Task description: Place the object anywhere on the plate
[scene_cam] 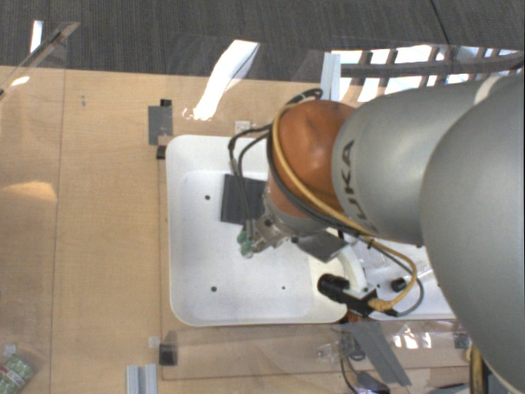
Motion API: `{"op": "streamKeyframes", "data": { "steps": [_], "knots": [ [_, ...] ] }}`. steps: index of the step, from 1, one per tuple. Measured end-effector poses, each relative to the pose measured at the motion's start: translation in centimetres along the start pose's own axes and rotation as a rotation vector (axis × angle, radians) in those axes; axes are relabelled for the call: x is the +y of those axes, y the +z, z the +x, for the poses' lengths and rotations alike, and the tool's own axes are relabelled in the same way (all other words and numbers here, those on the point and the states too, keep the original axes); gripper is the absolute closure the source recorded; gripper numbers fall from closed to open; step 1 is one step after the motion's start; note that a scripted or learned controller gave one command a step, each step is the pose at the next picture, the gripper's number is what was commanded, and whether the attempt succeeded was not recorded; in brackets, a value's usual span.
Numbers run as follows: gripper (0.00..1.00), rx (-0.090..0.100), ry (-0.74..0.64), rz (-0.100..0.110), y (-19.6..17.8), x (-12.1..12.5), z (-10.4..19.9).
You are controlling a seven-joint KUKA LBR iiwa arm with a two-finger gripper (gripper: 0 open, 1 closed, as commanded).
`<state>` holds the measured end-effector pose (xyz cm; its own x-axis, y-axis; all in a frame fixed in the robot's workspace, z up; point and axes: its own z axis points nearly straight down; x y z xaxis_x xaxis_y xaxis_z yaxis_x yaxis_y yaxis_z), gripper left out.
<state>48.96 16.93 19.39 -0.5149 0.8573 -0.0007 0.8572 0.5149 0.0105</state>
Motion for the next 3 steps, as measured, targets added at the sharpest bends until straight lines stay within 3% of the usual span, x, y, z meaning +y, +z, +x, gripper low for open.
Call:
{"op": "streamKeyframes", "data": {
  "steps": [1,2,3],
  "knots": [
    [1.0,0.002,-0.205,0.007,3.2,2.6,4.8],
    [0.0,0.002,-0.204,0.007,3.2,2.6,4.8],
    [1.0,0.001,-0.204,0.001,2.1,2.8,4.8]
  ]
}}
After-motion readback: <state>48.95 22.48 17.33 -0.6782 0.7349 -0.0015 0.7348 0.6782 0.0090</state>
